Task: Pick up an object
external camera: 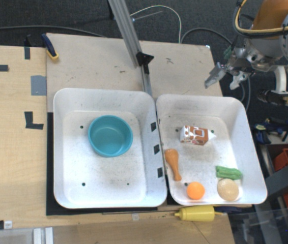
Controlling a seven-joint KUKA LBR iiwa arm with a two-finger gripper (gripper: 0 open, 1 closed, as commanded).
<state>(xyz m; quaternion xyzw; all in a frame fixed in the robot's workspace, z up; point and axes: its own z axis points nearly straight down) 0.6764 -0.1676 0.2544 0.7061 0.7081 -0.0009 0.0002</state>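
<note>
The grey arm with its glossy orange band (276,4) is hanging at the upper right, and its metal hand (220,75) is hovering above the tan surface (98,60), just past the far rim of the right bin; whether its fingers are spread or pressed together, I cannot tell from here, and nothing is showing between them.

Two shallow white plastic bins with rounded corners are sitting side by side, both speckled with dark scuffs. The left bin (67,136) is carrying a round teal plastic bowl (110,135), smooth and upright, near its middle. The right bin (235,121) is carrying the pickable things: a small white and brown carton-shaped toy (195,134) lying near the centre, a tapered orange-brown drumstick-shaped toy (173,163) lying near the left wall, a smooth orange ball (195,190) at the near edge, a pale beige rounded object (228,189) in the near right corner, and a bumpy green pod-shaped toy (229,173) touching it from behind.

A yellow plastic bottle-shaped object (197,213) is lying on its side just outside the right bin's near rim. A slanted grey metal pole (126,24) is crossing the surface toward the gap between the bins. Grey and black tape patches are marking the light wooden board (11,151) at the left, and a yellow-tipped clamp (50,47) is gripping the surface's far left corner. Cables are trailing over the dark floor (57,6) beyond.
</note>
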